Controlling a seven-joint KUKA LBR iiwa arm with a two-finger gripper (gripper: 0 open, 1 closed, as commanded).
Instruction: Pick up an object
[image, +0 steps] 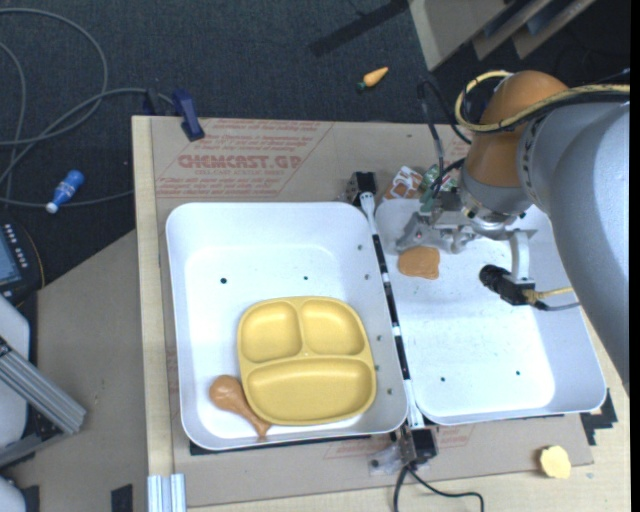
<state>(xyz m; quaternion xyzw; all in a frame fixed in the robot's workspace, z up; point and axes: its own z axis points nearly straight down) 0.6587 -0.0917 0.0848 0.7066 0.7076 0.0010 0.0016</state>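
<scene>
An orange-brown rounded piece (419, 263) lies in the right bin (500, 385), near its back left corner. My gripper (436, 237) hangs low over that corner, just behind and above the piece. The grey arm with its orange band (505, 120) comes in from the right and hides the gripper's upper part. Nothing can be seen held in the gripper. A black part of the tool (505, 283) sticks out to the right of the piece.
The left bin (185, 240) holds a yellow divided plate (303, 360) and an orange drumstick toy (236, 399) at its front left. A small yellow piece (553, 461) lies on the bench at the front right. Cables run by the bins' shared wall.
</scene>
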